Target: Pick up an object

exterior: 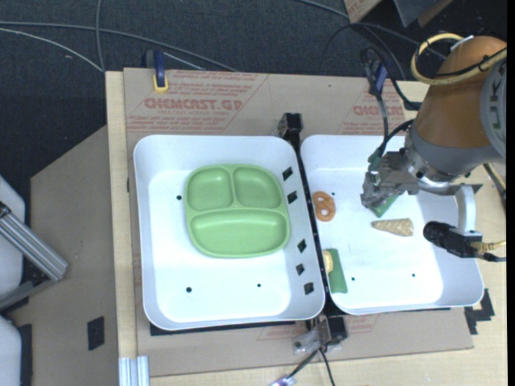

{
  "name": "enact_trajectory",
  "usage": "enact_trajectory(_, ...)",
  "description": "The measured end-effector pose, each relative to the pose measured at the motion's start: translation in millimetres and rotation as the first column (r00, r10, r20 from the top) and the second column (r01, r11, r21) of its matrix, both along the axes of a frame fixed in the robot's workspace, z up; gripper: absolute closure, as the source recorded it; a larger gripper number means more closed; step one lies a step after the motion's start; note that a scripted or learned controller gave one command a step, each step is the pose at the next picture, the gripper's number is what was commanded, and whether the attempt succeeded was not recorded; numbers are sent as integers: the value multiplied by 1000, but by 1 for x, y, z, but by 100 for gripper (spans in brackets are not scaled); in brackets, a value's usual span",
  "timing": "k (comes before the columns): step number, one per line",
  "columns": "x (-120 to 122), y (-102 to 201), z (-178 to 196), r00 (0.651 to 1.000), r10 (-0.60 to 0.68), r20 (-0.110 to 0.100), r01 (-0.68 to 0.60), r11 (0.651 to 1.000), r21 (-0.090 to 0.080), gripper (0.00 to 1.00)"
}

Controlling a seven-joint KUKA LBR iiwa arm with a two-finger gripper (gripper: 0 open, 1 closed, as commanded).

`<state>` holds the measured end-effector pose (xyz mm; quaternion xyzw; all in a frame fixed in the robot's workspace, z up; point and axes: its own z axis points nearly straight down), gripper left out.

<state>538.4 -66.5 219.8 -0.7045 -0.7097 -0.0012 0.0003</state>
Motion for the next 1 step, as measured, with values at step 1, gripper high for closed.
enact_trajectory(1,7,63,-1,1000,0,-1,0,1000,1,100)
